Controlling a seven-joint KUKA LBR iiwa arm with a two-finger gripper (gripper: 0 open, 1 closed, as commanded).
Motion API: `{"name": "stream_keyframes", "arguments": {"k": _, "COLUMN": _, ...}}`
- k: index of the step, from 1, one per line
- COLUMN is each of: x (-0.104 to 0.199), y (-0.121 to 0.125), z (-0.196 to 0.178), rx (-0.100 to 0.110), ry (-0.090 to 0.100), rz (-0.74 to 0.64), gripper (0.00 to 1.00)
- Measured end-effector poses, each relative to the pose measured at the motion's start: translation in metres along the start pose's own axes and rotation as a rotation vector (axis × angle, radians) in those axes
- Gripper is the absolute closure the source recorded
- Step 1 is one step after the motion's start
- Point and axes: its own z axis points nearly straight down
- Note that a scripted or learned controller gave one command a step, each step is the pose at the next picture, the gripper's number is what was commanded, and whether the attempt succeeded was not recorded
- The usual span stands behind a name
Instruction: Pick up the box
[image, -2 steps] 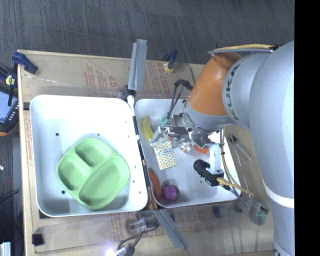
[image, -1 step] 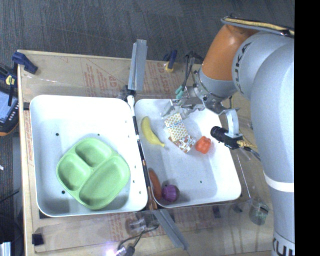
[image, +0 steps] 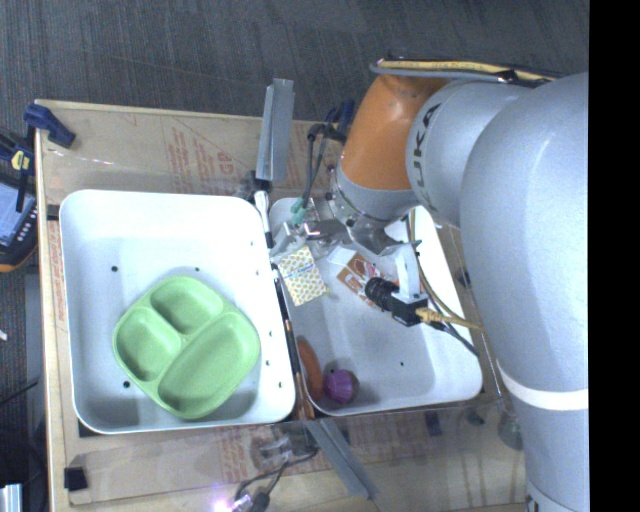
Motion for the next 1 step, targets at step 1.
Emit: {"name": "stream_keyframes", "arguments": {"k": 1, "x": 0.0039, "y": -0.0426, "z": 0.0177, "rx": 0.001, "ry": 0.0, "rz": 0.073, "gripper": 1.0}}
